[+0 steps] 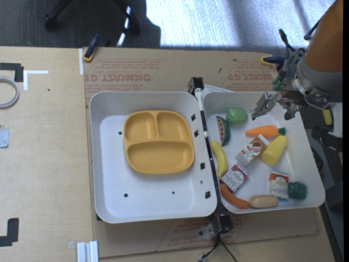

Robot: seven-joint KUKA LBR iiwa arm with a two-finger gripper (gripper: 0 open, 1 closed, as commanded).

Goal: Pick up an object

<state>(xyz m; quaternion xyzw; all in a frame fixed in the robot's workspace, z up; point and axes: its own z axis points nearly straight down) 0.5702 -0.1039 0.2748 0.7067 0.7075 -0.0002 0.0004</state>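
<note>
Two white bins [103, 162]. One yellow divided plate [159, 142]. Three small cartons [251, 150], one carrot [263, 130], one banana [220, 157], one watermelon slice [222, 129], two green items [236, 115], one yellow bottle [274, 149], two sausages [263, 201].

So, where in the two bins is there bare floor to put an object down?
The left bin has bare floor all around the yellow divided plate, widest in front of it. In the right bin toys crowd the floor; small patches lie between the carrot and the end effector, and between the milk carton and the juice box.
</note>
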